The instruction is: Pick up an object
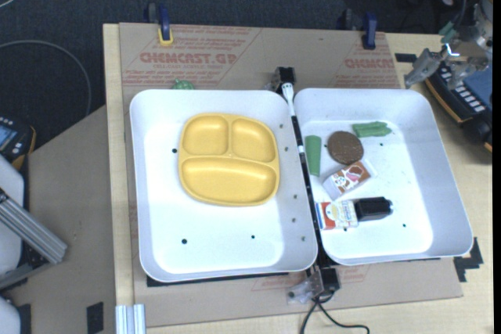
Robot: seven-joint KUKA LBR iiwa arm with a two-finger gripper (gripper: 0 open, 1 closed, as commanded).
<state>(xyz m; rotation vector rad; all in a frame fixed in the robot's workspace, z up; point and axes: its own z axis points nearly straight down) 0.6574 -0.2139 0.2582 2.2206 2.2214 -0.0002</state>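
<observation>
- Camera view: my end effector (pixel 429 65) hangs past the right bin's (pixel 438 192) far right corner, off the desk, holding nothing; I cannot tell how wide it is.
- Candidates cluster in that bin: brown disc (pixel 344 146), green stick (pixel 313 155), green strip (pixel 370 129), small carton (pixel 347 179), black-capped tube (pixel 354 211).
- Left bin (pixel 156 231) carries a yellow divided plate (pixel 229 159).
- Board beneath reads "CHEMCAST"; carton print unreadable.
</observation>
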